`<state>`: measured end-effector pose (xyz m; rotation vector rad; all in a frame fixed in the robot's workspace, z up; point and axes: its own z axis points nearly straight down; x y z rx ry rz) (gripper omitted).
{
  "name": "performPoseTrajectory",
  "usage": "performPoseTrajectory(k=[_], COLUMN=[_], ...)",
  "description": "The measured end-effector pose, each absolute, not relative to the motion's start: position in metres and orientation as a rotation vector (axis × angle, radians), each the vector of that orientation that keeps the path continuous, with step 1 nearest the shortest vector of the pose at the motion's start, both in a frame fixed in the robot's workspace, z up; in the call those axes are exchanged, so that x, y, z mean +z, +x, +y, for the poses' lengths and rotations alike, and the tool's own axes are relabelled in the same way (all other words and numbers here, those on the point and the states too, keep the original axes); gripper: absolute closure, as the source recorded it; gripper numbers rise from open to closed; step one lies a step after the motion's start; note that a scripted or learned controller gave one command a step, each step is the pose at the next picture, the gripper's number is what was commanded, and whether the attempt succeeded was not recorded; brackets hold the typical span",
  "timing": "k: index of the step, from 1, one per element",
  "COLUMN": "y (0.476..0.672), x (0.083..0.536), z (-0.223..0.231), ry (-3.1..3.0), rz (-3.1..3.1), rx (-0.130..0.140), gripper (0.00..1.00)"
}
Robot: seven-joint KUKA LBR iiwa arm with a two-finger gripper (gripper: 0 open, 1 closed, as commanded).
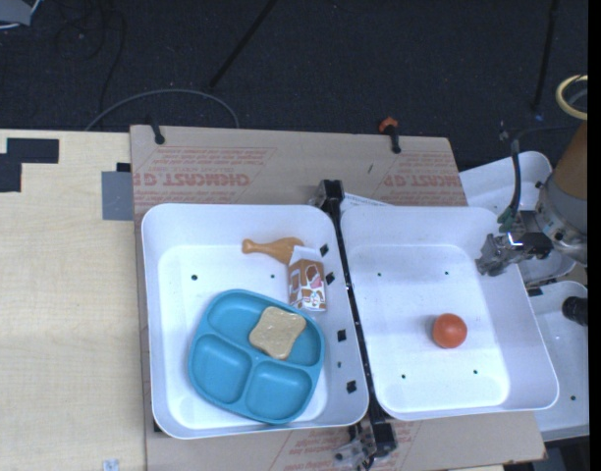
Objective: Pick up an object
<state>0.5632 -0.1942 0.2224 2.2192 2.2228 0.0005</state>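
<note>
The end effector (495, 253) sits at the right rim of the right bin (536, 356), low over the upper part of that rim, with the grey arm (566, 199) rising behind it toward the right edge of the view. It is small and dark against the bin wall here, so whether it is released or clenched cannot be told, and nothing can be seen between its tips.

The nearest thing to the end effector is a tomato (449, 331), round and orange-red, lying on the floor of the right bin below and a little to the left of it, apart from it and touching neither the end effector nor the bin walls.

Well to the left of the end effector, past the black divider where the two bins meet, is the left bin (163, 322). A small carton (307, 283) with a brown and white print stands or lies close to that divider. Just beyond it, further left and slightly higher, lies a brown drumstick (272, 248), probably a toy. Below these, a blue plate (232, 366) with compartments rests on the bin floor, and a slice of toast (277, 333) lies on its upper right part.

Both bins rest on a cardboard sheet (281, 170) laid over the pale wooden bench (55, 302), far to the left of the end effector.
</note>
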Motion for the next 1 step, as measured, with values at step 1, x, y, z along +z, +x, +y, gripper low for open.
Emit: performPoseTrajectory(k=[1], y=[0.5638], x=[0.2676], z=[-0.1948], ry=[2.218], rz=[2.223], rx=[0.001], gripper=[1.00])
